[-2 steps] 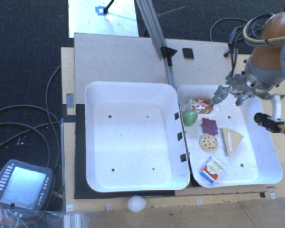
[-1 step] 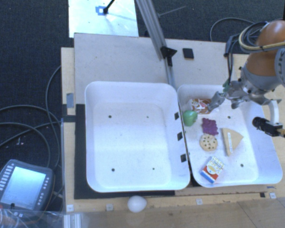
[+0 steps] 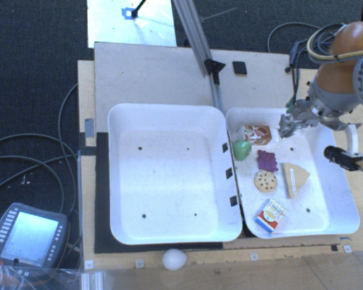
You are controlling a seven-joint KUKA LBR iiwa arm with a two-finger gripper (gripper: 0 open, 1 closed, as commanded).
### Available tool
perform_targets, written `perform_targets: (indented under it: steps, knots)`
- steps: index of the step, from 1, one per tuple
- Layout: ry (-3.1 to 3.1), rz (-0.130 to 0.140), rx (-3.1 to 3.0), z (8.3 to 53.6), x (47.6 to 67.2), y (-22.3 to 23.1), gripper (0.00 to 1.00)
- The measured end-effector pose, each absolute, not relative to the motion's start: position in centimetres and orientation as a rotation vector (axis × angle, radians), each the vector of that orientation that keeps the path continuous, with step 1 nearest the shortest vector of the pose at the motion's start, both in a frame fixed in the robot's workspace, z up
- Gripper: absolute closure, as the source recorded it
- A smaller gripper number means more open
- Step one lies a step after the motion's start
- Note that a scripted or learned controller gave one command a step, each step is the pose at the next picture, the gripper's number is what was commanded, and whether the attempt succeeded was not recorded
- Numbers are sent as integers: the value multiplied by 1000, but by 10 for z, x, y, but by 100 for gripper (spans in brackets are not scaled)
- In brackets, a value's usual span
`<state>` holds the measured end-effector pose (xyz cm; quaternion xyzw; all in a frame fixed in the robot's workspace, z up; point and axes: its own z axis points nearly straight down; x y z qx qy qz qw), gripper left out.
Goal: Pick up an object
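Note:
The right bin (image 3: 333,222) holds several toy foods. A brown and white piece (image 3: 256,134) lies at its back left, with a green fruit (image 3: 242,149) just in front of it. Purple grapes (image 3: 267,160), a round cookie (image 3: 265,181) and a tan wedge (image 3: 296,179) sit mid-bin. A red, white and blue carton (image 3: 270,215) lies near the front wall. My gripper (image 3: 287,126) hangs over the bin's back part, just right of the brown and white piece. I see nothing between its tips.
The left bin (image 3: 118,162) stands beside the right one. A slanted metal pole (image 3: 196,35) ends at the bins' shared back corner. A white egg (image 3: 174,259) lies on the bench in front of the left bin. A teach pendant (image 3: 27,234) sits at lower left.

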<state>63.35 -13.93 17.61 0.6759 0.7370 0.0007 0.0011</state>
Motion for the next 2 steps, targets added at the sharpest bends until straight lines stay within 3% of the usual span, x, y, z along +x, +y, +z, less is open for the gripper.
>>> perform_targets:
  steps: [1,2]
  knots:
    - [2223,-6,2221,93,642,-84,100]
    - [2221,1,2221,106,643,-84,100]
